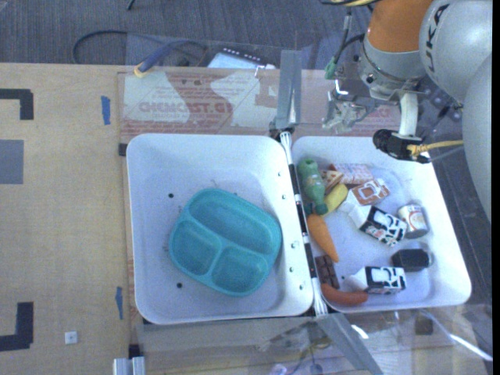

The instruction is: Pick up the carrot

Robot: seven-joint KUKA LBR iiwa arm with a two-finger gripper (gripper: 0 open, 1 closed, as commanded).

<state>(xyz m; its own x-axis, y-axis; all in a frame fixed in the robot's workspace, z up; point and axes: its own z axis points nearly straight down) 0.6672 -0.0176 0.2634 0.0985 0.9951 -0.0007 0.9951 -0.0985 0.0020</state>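
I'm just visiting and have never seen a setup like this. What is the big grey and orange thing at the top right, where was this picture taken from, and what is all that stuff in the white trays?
That grey and orange thing is a robot arm. It reaches in from the right. At its end is a gripper, a small two-finger hand, seen above the far edge of the right bin. It holds nothing that I can see.

The one camera sits above the bench and looks down at a slant.

Two shallow white bins stand side by side. The left bin holds a teal divided plate. The right bin holds a jumble of toy food and small packages. Among them is the carrot, orange, lying against the bin's left wall. That is what the arm should pick up, and it has not been lifted.
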